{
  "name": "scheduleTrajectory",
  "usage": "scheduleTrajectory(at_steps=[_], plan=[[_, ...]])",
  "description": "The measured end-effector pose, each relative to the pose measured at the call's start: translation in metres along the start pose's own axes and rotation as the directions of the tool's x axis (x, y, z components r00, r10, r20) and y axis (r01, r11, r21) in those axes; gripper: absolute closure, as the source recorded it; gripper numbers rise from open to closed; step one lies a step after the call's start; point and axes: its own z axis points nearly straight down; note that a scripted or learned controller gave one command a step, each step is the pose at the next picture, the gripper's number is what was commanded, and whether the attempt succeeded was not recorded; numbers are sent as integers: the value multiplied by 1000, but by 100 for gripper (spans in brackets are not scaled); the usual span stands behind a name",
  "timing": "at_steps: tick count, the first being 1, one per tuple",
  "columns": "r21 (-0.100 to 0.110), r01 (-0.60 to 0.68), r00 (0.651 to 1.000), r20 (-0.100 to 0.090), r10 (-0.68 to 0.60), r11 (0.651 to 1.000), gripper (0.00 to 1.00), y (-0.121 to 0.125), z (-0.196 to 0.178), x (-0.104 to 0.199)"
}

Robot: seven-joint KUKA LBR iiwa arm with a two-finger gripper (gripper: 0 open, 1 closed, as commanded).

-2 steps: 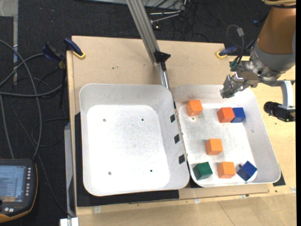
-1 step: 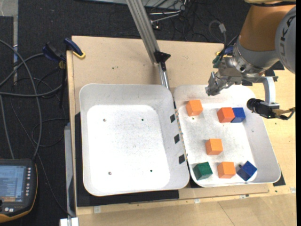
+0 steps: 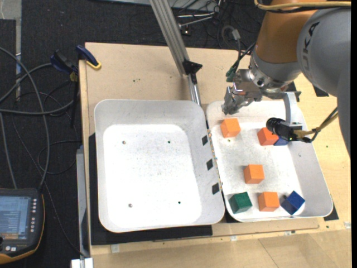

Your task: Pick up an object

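My gripper [image 3: 231,108] hangs over the far left corner of the right bin [image 3: 319,175], just above and behind an orange cube [image 3: 230,127], and nothing is visibly held in it. Further cubes lie in the same bin. A red-orange one [image 3: 266,136] sits at the far right with a small blue piece [image 3: 282,142] beside it. An orange one [image 3: 254,173] is in the middle. Along the near edge are a green cube [image 3: 241,202], an orange cube [image 3: 268,201] and a blue cube [image 3: 292,202].
The left bin [image 3: 148,161] sits beside the right one, their rims touching. A slanted metal pole [image 3: 175,38] runs down to the bench behind the bins. Blue clamps [image 3: 83,57] sit at the bench's far left corner.
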Motion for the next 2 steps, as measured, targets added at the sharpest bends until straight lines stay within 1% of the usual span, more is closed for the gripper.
scheduleTrajectory(at_steps=[1, 2], plan=[[-3, -1, 1000, 1, 1, 1000, 100, 14, 11, 43], [-4, -1, 1000, 0, 1, 1000, 100, 34, 18, 92]])
